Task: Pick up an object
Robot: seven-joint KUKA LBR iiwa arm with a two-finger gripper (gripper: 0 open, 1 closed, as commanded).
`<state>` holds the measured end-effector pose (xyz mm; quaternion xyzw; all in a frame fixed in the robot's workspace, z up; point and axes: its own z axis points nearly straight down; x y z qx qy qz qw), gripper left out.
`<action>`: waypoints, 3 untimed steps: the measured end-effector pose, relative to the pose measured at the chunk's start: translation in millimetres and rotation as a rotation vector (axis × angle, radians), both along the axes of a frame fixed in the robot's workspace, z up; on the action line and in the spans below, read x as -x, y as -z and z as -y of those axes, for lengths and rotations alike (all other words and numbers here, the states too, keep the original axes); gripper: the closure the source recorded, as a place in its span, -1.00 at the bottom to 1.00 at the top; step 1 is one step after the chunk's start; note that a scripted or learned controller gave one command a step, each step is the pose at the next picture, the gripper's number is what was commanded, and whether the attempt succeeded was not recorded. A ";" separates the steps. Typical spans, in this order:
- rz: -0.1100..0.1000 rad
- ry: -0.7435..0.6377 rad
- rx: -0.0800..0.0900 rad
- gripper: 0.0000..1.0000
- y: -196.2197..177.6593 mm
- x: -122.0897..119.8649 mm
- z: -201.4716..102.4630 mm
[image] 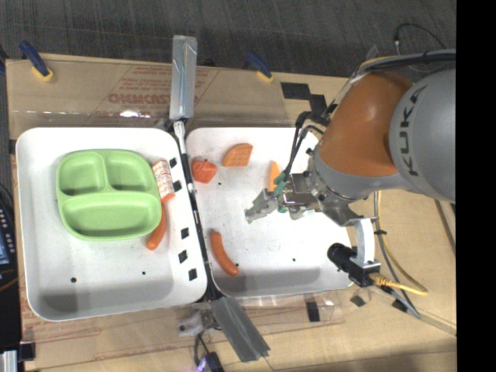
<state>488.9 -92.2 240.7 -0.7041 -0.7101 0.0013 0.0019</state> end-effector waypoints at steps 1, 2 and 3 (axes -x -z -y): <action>0.000 0.080 0.001 -1.00 18.9 -63.9 30.4; 0.002 0.107 -0.004 -1.00 127.2 -94.7 80.3; 0.005 0.047 0.000 -1.00 103.8 -154.5 74.9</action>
